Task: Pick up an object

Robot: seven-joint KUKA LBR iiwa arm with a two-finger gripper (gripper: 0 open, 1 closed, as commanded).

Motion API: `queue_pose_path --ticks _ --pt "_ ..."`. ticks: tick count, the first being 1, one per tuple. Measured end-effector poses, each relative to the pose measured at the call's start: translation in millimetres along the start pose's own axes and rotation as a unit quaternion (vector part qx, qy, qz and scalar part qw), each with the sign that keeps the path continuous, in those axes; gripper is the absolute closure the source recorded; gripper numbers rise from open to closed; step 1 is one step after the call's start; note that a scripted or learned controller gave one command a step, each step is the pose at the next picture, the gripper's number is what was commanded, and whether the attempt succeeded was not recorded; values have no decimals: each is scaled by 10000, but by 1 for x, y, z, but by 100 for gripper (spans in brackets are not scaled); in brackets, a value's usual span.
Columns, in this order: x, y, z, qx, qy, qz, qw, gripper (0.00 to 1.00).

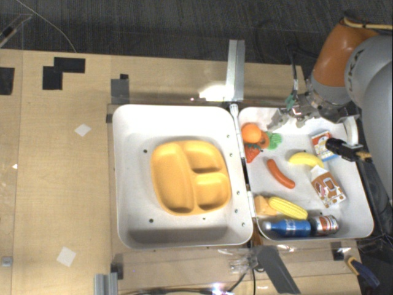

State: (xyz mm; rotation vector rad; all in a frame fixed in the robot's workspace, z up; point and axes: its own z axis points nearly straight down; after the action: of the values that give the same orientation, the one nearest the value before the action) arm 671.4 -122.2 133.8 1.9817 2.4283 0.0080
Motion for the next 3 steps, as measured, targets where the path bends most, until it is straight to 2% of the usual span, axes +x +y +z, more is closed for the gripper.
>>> queue_pose_path --ticks 1,2,3 --pt "-6 -1 43 1 2 2368 9716 0" --pt "-5 4 28 -71 -11 2317 9728 100" --pt "-6 2 29 -53 -18 2318 9727 0"
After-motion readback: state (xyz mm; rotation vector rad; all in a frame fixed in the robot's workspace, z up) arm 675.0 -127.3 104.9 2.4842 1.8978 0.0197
